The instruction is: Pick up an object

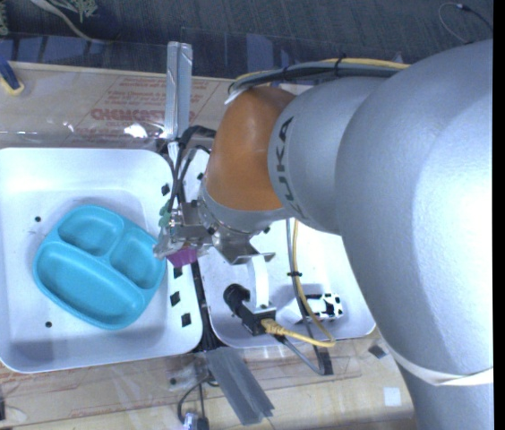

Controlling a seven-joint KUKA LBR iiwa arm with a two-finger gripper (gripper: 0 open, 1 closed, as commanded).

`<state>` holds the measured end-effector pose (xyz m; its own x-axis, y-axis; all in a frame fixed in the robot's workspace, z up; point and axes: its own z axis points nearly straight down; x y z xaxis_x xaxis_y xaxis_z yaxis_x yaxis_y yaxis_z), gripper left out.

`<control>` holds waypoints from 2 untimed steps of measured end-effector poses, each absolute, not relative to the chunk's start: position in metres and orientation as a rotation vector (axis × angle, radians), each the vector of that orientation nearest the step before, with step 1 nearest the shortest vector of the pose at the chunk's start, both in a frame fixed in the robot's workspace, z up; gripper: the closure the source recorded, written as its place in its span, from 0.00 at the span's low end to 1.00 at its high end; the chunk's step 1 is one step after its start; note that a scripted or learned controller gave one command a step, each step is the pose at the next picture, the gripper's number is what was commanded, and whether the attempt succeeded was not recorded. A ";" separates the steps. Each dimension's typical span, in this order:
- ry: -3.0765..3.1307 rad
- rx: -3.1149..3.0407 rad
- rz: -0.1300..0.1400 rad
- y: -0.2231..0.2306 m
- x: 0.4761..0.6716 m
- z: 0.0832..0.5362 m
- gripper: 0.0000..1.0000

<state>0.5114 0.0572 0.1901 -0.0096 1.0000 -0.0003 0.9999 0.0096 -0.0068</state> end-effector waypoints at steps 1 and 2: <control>-2.230 -2.212 0.002 0.080 0.613 0.274 1.00; -2.232 -2.205 0.010 0.220 0.549 0.272 1.00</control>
<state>0.5489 0.2200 0.2717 -0.0121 0.9999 -0.0015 0.9999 0.0121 -0.0080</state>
